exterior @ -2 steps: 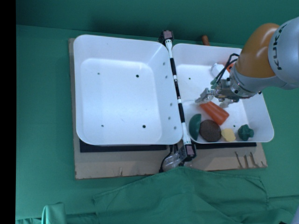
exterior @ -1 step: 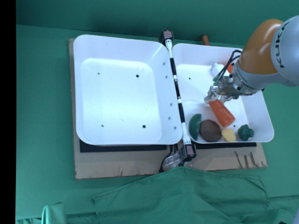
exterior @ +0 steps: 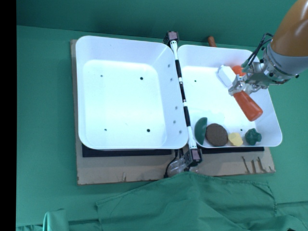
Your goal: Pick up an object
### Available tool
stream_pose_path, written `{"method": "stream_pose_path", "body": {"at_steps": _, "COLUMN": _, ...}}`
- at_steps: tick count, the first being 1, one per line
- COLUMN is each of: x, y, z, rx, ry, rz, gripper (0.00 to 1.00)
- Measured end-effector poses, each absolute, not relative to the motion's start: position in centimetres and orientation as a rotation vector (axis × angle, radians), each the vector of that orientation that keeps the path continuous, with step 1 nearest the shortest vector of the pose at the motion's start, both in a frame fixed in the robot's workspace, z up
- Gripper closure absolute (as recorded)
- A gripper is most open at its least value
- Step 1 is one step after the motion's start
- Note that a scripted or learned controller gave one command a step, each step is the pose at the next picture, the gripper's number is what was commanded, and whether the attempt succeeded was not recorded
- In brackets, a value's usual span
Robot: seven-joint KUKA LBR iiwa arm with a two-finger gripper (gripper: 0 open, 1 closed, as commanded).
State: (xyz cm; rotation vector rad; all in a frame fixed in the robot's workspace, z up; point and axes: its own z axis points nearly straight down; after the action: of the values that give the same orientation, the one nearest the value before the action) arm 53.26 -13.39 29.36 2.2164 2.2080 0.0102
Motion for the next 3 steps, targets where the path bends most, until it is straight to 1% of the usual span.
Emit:
{"method": "stream_pose_path", "body": {"at_steps": 1, "x": 57.4, "y": -6.5, "z": 31.2, "rx": 2.211, "ry": 2.223, "rz": 0.011, "gripper": 1.00}}
{"method": "stream_pose_path", "body": {"at_steps": 2, "x": 51.6, "y": -7.7, "z": 34.1, "rx": 2.226, "ry": 2.214, "rz": 0.004, "gripper": 1.00}}
{"method": "stream_pose_path", "body": {"at_steps": 3, "x": 50.9, "y": -6.6, "z": 37.4, "rx": 2.218, "ry": 2.215, "rz": 0.009, "gripper": 1.00}}
